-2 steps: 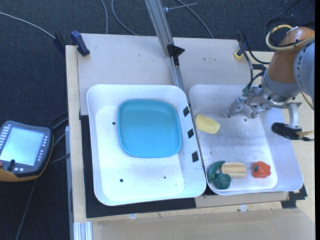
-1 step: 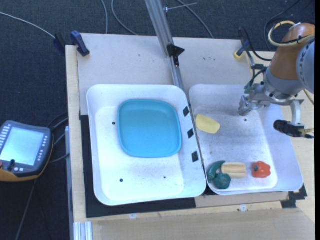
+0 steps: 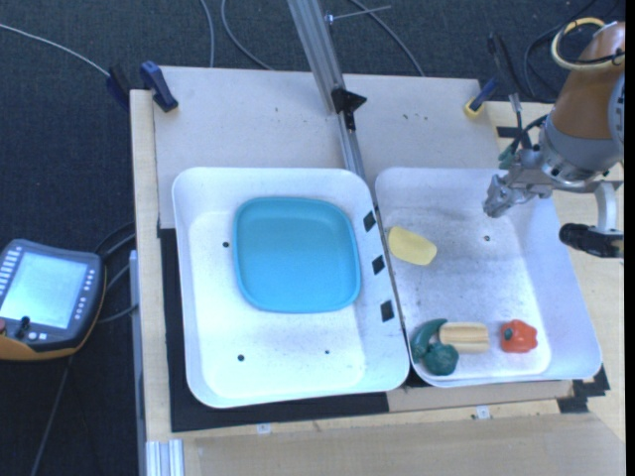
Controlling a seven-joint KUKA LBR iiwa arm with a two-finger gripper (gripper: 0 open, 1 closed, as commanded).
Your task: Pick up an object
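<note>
In the right bin (image 3: 556,266) lie a yellow lemon-like piece (image 3: 411,246) near the left wall, a dark green pepper (image 3: 434,348), a tan block (image 3: 464,337) and a red tomato-like toy (image 3: 516,336) along the front wall. My gripper (image 3: 496,201) hangs over the bin's far right part, well behind the front objects and right of the yellow piece. Nothing shows between its fingers.
The left bin (image 3: 198,266) bears a turquoise square plate (image 3: 298,254). A metal post (image 3: 322,48) slants up from between the bins. Blue and yellow clamps (image 3: 159,84) sit at the bench's back corners. A teach pendant (image 3: 45,296) lies at far left.
</note>
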